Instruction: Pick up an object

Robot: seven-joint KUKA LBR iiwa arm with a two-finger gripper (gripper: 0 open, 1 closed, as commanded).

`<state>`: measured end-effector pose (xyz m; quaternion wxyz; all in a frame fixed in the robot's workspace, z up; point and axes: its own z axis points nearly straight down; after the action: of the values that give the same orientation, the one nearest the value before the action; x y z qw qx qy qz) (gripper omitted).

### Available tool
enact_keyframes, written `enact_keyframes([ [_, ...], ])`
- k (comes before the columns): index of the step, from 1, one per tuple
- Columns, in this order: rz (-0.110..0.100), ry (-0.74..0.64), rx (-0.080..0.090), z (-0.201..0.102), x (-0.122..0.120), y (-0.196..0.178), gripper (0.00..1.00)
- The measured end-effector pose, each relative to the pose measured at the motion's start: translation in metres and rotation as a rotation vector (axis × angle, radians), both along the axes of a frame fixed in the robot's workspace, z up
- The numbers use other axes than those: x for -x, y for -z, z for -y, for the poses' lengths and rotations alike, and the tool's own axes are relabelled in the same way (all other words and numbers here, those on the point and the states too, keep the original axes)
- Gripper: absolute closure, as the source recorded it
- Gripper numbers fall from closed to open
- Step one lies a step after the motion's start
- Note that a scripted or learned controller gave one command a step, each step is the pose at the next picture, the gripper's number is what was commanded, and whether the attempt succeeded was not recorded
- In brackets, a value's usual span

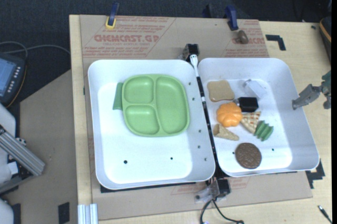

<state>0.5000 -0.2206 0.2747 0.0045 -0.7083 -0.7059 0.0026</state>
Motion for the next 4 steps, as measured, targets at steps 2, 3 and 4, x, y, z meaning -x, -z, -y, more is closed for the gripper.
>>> enact_keyframes([
  [2,0.004,-0.004,-0.001,-0.011,0.002,0.049,0.00],
  [3,0.004,-0.003,-0.001,-0.013,0.008,0.094,0.00],
  [4,0.004,-0.004,-0.001,-0.019,0.008,0.156,0.00],
])
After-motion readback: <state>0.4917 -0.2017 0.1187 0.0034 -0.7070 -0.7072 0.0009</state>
